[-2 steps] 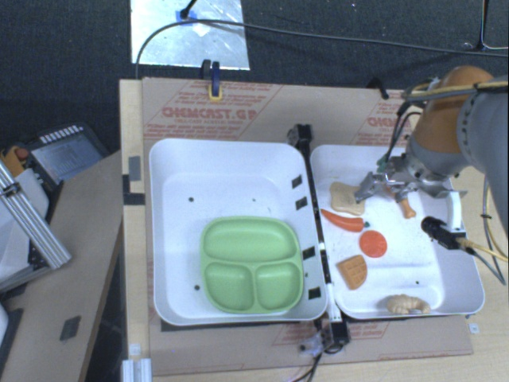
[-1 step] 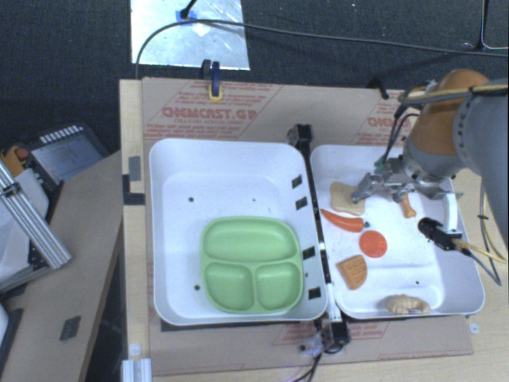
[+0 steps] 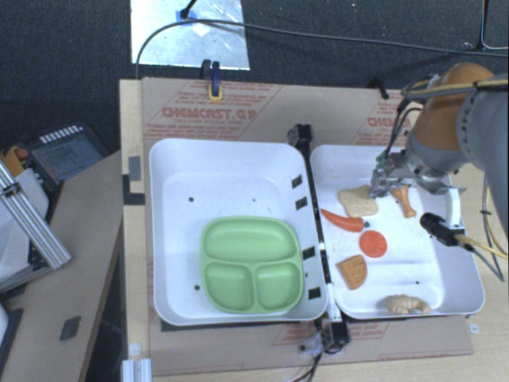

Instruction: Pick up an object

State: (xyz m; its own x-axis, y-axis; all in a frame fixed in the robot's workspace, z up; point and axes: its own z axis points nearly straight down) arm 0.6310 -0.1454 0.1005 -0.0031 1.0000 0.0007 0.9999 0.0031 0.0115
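Cardboard-covered worktop point(image 3: 238, 106) carries two white bins. Hand point(image 3: 387, 183), finger state indeterminate, hovers in the right bin point(image 3: 461, 281) beside the toast slice point(image 3: 358, 203). Toast appears light, rigid; grip across its short edges.

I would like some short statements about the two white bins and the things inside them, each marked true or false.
1. The green three-compartment plastic plate lies in the left white bin. True.
2. The round red-orange tomato slice lies in the left bin. False: it lies in the right white bin.
3. The long red-orange chili pepper lies near the divider between the bins. True.
4. The gripper hangs over the green plate. False: it is over the right bin, near the pale bread slice.
5. The beige croissant lies at the right bin's front edge. True.
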